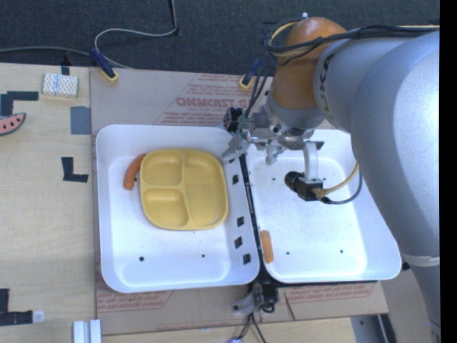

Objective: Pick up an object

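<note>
My gripper [251,151] hangs over the far end of the divider between the two bins, below the grey arm's orange band [307,63]. Its two silver fingers [233,151] stand apart, open, with nothing between them. A yellow divided plate [183,189] lies in the left bin [121,263]. An orange sausage-shaped piece [131,171] rests against the plate's left edge. A small orange piece [266,246] lies in the right bin [343,259], close to the divider and well nearer the front than the gripper.
A black fitting with a yellow cable [303,185] hangs from the wrist over the right bin. The bulky grey arm covers the right bin's right side. Cables and blue-yellow clips [104,63] lie behind the bins on the cardboard.
</note>
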